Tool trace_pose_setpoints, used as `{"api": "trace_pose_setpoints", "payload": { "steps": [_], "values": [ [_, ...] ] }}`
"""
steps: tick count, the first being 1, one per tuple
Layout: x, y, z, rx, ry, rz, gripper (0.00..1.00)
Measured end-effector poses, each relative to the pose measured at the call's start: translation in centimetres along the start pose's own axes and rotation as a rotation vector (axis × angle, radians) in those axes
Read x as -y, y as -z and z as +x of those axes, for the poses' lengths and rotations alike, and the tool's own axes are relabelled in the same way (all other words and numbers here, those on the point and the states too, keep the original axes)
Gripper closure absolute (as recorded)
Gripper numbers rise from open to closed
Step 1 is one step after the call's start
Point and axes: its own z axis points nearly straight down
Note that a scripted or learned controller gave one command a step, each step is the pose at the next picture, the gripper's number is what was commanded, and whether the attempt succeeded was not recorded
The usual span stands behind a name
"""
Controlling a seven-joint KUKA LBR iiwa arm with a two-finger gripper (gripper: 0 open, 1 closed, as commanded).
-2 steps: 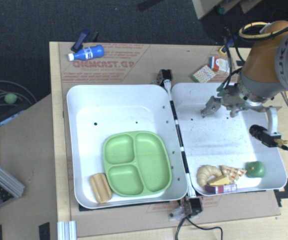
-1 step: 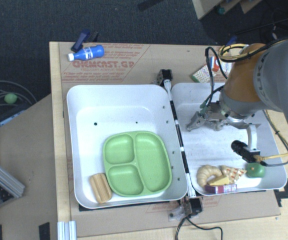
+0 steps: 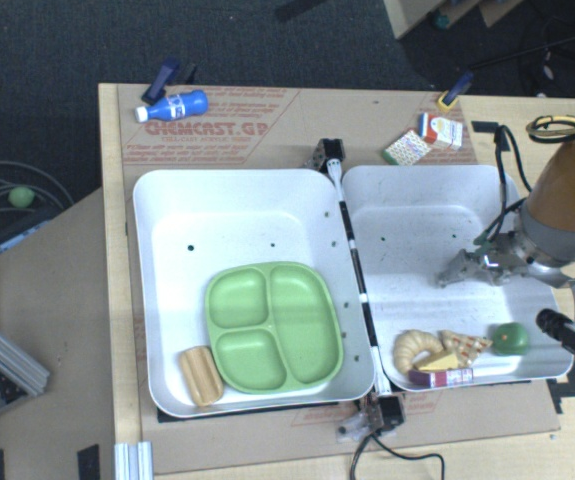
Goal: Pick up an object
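Candidate objects sat in both white bins. Left bin (image 3: 167,228): a light green three-compartment plate (image 3: 272,325) lay flat in the near half, and a tan bread-like block (image 3: 201,374) lay just beside its near-left edge, by the bin's near-left corner. Right bin (image 3: 417,193): a croissant (image 3: 417,348), a shell-like tan piece (image 3: 464,345), a flat packet with magenta end (image 3: 447,373) and a small green ball (image 3: 510,339) were clustered along the near wall.
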Motion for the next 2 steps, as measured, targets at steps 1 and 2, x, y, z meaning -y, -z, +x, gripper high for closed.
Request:
{"api": "trace_pose_setpoints", "payload": {
  "steps": [1, 2],
  "values": [
    [-9.0, 0.1, 1.6, -0.002, 0.004, -0.004, 0.0],
    [-0.9, 0.0, 5.5, -0.002, 0.003, 0.0, 0.0]
  ]
}}
